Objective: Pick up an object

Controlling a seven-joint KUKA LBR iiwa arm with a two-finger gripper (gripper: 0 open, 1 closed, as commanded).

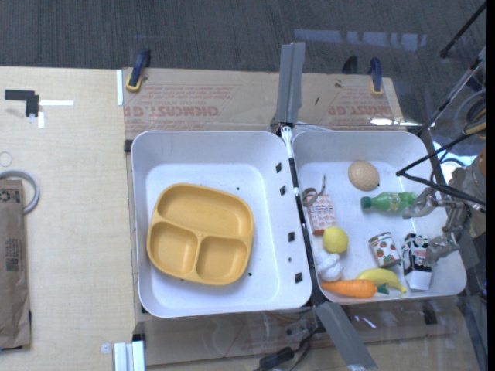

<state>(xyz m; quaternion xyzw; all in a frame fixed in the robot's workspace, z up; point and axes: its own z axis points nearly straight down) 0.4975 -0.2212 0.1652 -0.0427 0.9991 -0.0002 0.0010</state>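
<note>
The right bin (340, 147) holds several small items: a tan egg-shaped piece (363, 175), a green bottle (389, 202) lying down, a pink packet (320, 213), a lemon (335, 239), a white garlic bulb (329, 267), a carrot (349, 288), a banana (383, 277), a red-and-white can (384, 250) and a black-and-white carton (418, 257). My gripper (431, 226) hangs over the bin's right side, open, with nothing between its fingers. One fingertip is near the bottle's cap end, the other just above the carton.
The left bin (155, 149) carries a yellow divided plate (201, 234). A metal divider post (291, 83) stands between the bins at the back. A brown paper bag (11, 261) lies on the bench at far left. Black cables (433, 168) cross near the arm.
</note>
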